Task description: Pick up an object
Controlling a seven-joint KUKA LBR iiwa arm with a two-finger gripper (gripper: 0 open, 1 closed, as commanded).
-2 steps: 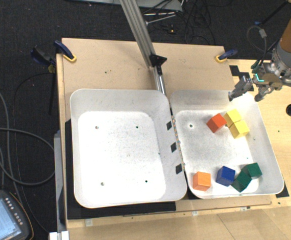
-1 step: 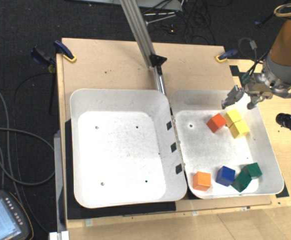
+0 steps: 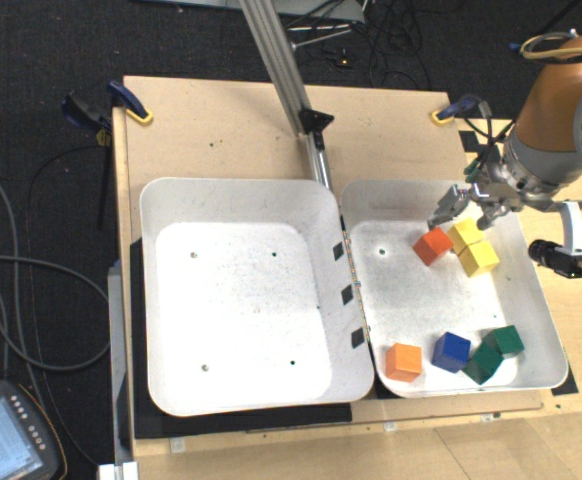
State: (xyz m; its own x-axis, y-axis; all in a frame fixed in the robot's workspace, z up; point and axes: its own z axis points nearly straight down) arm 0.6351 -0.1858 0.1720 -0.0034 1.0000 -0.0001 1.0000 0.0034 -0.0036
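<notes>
Camera view: end effector [image 3: 463,211] low over right bin [image 3: 401,213], grip state unclear.

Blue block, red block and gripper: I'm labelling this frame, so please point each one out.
blue block [image 3: 452,351], camera view, its top face.
red block [image 3: 432,246], camera view, its top face.
gripper [image 3: 468,208], camera view, midway between its fingertips.

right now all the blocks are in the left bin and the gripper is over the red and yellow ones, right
Not quite: the blocks sit in the right bin, not the left. The camera view shows the gripper over the red block and the yellow blocks, as you said.
</notes>
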